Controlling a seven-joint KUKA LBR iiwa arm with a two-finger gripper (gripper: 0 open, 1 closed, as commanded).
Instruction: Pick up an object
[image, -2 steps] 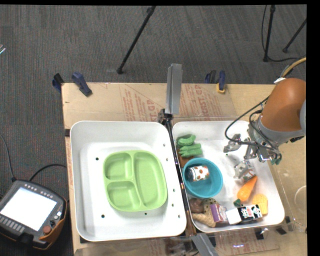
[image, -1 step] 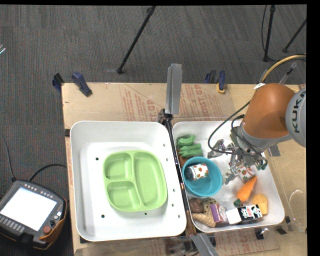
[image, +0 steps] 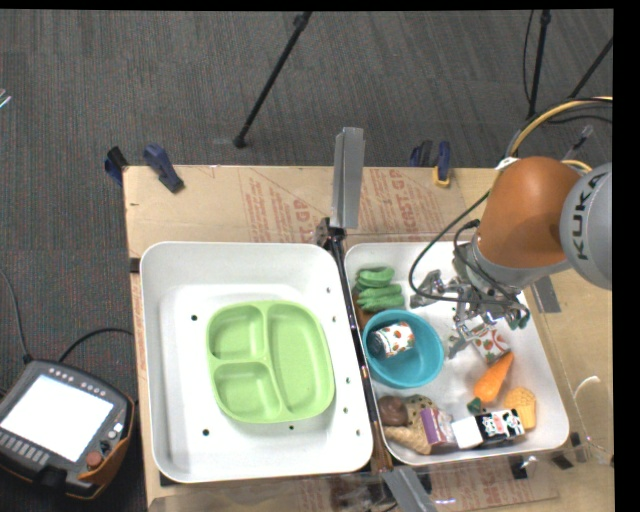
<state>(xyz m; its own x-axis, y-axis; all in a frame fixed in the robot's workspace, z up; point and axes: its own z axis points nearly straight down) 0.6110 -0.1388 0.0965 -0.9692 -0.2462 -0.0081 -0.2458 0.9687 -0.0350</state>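
- A brown cardboard-covered worktop (image: 250, 195) carries two shallow white bins side by side, seen from above at a slant.
- The left white bin (image: 165, 300) holds a light green plastic divided plate (image: 270, 360) with three compartments.
- The right white bin (image: 545, 375) holds a blue round bowl (image: 425, 365), and inside it lies a small white cup with orange spots (image: 392, 338).
- Green toy pea pods (image: 377, 288) lie just beyond the bowl, near the bin's far left corner.
- An orange toy carrot (image: 493, 378) lies right of the bowl; a small black and white carton (image: 488, 428) and brownish toy foods sit along the near edge.
- The grey arm with its orange band reaches in from the right; its metal pincer (image: 478, 318) hangs over the right bin, just beside the bowl and above the carrot.
- I cannot tell whether the pincer is apart or together.
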